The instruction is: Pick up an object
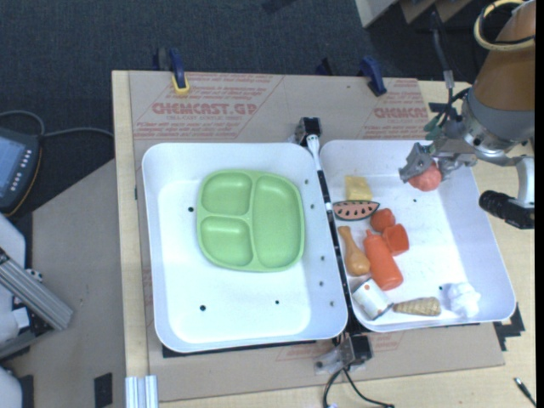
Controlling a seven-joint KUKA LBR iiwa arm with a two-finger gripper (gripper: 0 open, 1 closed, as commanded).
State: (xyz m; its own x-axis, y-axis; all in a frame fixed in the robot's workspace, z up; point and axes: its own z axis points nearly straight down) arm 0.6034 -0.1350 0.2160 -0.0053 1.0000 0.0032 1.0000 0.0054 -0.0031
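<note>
My gripper [425, 171] hangs over the back of the right bin [489, 253], coming in from the right. A small round red object [429, 179] sits between its fingers, and the fingers are shut on it. The red object looks raised a little off the bin floor, near the bin's far wall. The other objects lie to the left of and nearer than the gripper, apart from it.
The right bin also holds a yellow wedge [358, 187], a watermelon slice [354, 210], red pieces [389, 230], an orange carrot [382, 262], a tan drumstick [351, 250], a white cup [368, 297], a cone [416, 307] and a white lump [461, 296]. A green divided plate [252, 220] lies in the left bin [170, 296].
</note>
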